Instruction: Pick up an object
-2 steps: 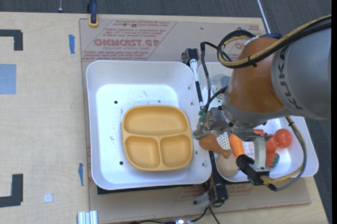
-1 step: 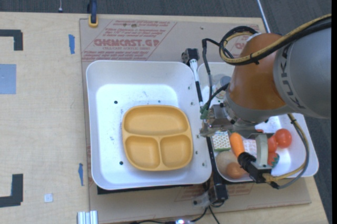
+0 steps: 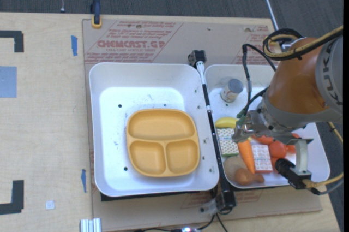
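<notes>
Plainly, the carrot [image 3: 246, 155] lies in the right bin [image 3: 322, 168], just beside the tool [image 3: 244, 130]; whether that is apart or together, I cannot tell. It looks light, stiff, slick plastic; best pinched across its thick middle.

I see a pale wooden bench [image 3: 43, 132] bearing a brown cardboard sheet [image 3: 180, 40] printed in red. Two shallow white bins sit on it, the left bin [image 3: 103, 132] touching the right bin [image 3: 322, 165].
</notes>
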Robot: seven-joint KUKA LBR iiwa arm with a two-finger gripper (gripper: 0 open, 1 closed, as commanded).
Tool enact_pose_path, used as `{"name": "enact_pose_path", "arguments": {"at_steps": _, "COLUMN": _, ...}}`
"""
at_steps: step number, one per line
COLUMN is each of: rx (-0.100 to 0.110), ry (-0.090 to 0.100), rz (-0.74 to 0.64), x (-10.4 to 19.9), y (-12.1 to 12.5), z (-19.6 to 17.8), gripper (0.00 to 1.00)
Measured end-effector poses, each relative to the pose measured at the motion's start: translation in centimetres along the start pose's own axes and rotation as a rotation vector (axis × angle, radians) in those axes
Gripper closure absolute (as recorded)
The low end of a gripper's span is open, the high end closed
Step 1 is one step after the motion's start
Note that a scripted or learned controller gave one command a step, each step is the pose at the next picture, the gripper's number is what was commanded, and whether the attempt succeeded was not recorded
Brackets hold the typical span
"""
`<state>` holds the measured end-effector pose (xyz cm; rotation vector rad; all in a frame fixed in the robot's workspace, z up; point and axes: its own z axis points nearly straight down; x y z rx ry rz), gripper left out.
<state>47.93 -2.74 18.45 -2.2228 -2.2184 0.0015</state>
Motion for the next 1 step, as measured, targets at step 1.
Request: {"name": "enact_pose_path", "arguments": {"at_steps": 1, "rx": 0.000, "ry": 0.000, "rz": 0.000, "x": -6.82, "y": -0.01, "z": 1.08, "gripper": 1.00}}
